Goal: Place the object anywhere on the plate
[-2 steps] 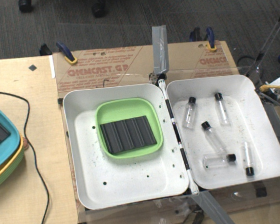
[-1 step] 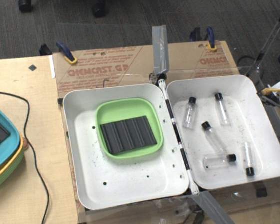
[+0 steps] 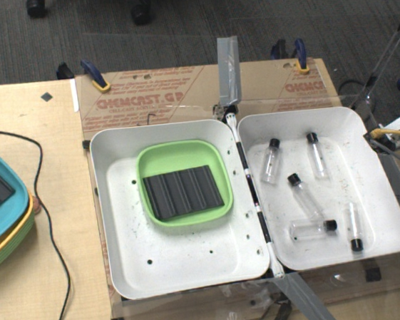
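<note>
Five capped clear vials (image 3: pixel 302 188) lie in the right bin (image 3: pixel 379 192); green plate (image 3: pixel 218 162) holds a black ridged pad (image 3: pixel 183 192).
Choose an isolated vial, grasp across its body, release over the pad; the gripper's finger state cannot be told.

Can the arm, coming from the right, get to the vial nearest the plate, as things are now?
Probably yes. That vial lies flat in the right bin, apart from the other vials, with nothing over it. The bin's low wall seems no obstacle from above.
</note>
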`<state>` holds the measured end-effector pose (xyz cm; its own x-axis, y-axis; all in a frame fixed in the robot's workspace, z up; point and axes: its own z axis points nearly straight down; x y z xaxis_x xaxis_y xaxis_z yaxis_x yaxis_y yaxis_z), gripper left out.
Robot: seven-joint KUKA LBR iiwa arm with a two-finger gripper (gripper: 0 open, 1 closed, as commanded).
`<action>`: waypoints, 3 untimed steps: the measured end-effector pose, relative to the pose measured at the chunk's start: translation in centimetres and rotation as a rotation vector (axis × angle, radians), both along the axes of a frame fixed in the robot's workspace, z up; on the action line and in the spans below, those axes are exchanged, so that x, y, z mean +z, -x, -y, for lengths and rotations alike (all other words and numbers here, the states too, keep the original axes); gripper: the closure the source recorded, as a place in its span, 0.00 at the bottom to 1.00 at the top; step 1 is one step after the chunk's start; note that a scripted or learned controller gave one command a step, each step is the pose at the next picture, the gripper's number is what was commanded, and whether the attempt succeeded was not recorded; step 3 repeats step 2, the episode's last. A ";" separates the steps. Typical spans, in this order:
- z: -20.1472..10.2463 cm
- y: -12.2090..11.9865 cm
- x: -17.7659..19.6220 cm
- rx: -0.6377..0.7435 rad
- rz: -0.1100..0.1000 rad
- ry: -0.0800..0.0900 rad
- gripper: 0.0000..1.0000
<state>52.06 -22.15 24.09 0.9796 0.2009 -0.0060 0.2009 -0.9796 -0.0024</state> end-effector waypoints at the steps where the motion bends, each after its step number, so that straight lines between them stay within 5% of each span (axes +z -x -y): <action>1: 0.1 -1.4 1.4 0.002 0.002 0.001 0.00; 3: 0.1 -1.8 3.0 0.002 0.001 0.001 0.00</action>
